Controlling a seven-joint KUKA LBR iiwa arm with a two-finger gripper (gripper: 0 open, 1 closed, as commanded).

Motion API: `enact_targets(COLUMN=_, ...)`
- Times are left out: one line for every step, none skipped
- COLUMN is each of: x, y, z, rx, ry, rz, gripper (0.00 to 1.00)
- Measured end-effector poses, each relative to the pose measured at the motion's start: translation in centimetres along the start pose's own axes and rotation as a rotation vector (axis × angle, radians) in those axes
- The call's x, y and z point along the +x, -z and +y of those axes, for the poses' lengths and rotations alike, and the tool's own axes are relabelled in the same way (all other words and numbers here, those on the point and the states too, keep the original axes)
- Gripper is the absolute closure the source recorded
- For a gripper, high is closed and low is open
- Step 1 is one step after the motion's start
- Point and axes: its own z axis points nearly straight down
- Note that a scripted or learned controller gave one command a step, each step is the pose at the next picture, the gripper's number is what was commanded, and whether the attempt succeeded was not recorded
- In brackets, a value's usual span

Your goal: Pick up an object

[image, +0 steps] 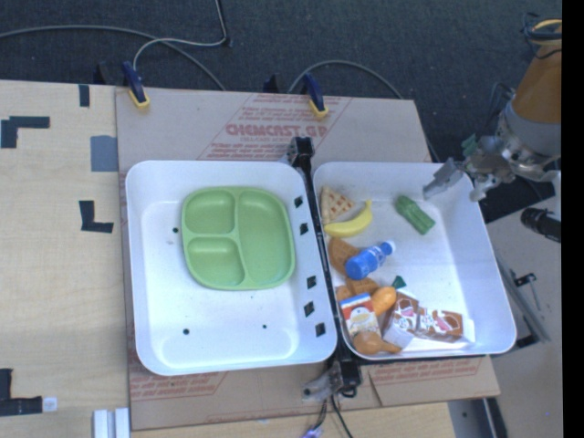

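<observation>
The right bin (484,272) holds several small items. A green block (414,214) lies near its far right corner, and a yellow banana (351,224) rests beside a waffle-patterned wedge (335,202). A blue bottle (368,260) lies in the middle. An orange carrot-like piece (384,298), a small carton (359,315) and a red-brown snack packet (431,321) sit at the near side. My gripper (461,183) hovers above the bin's far right rim, just right of the green block. Its fingers are spread open with nothing between them.
The left bin (146,272) contains a light green divided plate (239,238). A black divider (315,245) runs between the bins. Two blue-and-yellow clamps (135,85) (314,97) pin the cardboard sheet at the back, and cables trail over the dark floor beyond.
</observation>
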Motion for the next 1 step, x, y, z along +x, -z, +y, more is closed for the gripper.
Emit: enact_targets(x=-0.59, y=-12.53, z=2.57, rx=-0.004, ry=0.002, rz=-0.002, gripper=0.0)
